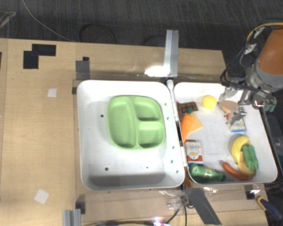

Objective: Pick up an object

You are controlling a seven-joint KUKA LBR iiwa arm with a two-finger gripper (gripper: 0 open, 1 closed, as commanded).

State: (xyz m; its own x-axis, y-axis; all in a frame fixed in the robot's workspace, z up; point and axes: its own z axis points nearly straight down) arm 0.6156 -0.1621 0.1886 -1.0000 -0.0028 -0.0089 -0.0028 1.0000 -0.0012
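My gripper hangs over the far right part of the right bin, its fingers apart with nothing between them. Just under and beside it lie a pale peach slab and a small blue-and-white packet. A yellow ball sits to the left of the gripper. Nearer the front are a banana, a green ridged piece and a red sausage shape.
The right bin's left side holds a brown block, an orange wedge, a small carton and a green bottle. A green divided plate lies in the left bin. A metal post stands behind the bins.
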